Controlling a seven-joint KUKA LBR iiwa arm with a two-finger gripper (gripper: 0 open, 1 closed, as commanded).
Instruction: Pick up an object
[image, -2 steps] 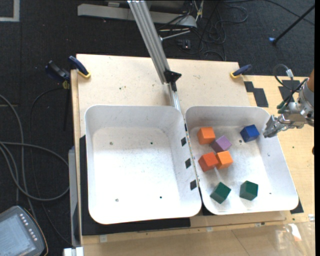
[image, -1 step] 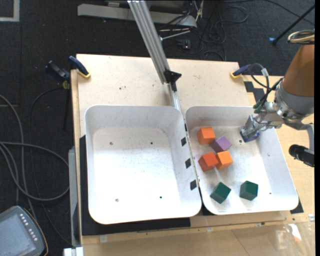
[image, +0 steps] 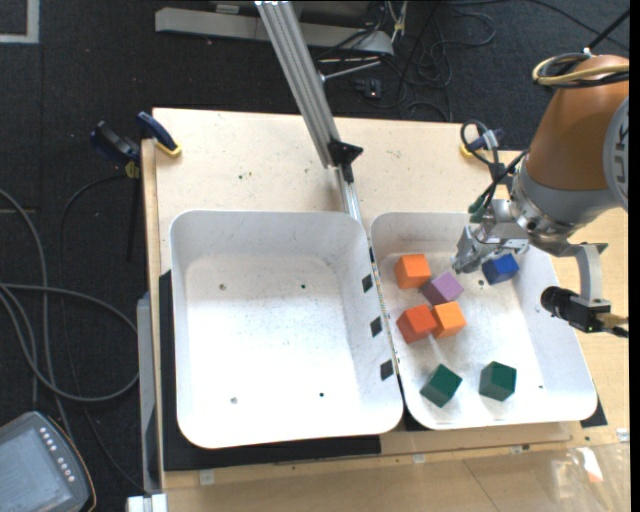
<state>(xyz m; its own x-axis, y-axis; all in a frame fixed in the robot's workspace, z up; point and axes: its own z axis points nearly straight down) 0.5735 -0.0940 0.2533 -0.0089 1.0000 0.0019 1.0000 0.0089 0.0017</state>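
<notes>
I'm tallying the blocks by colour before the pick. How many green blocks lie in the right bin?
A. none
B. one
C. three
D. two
D: two dark green blocks sit side by side near the front edge of the right bin, apart from the orange, purple and blue ones farther back.

No text, label, brand or number is showing legibly anywhere; a fragment of dark lettering is appearing on the arm (image: 590, 130) at the right, cut off and unreadable.
</notes>
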